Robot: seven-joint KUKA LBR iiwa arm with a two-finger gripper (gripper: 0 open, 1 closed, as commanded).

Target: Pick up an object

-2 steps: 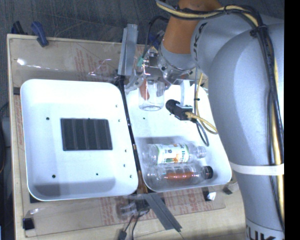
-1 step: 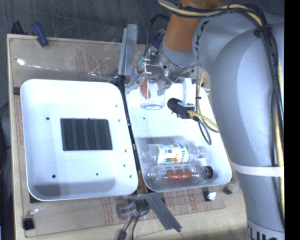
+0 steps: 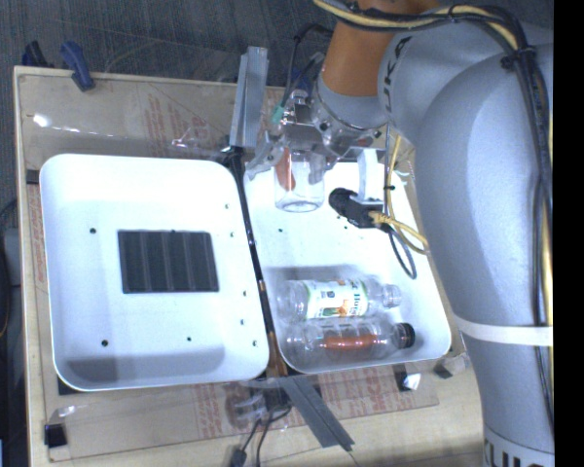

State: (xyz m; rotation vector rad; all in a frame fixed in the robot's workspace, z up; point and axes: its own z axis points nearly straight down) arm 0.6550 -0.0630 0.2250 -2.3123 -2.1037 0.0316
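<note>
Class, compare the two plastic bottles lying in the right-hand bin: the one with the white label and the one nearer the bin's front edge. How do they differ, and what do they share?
The white-labelled bottle has a pale cap, while the front bottle has a dark one. The white-labelled bottle wears a broad white and green label; the front bottle shows a reddish band instead. The white-labelled bottle lies farther from the right bin's front edge. Both are clear plastic, on their sides, caps pointing right, side by side.

Grey arm bent in from right, tool downward.

Single fixed camera above the bench, angled down (arm entering right), both bins framed
</note>
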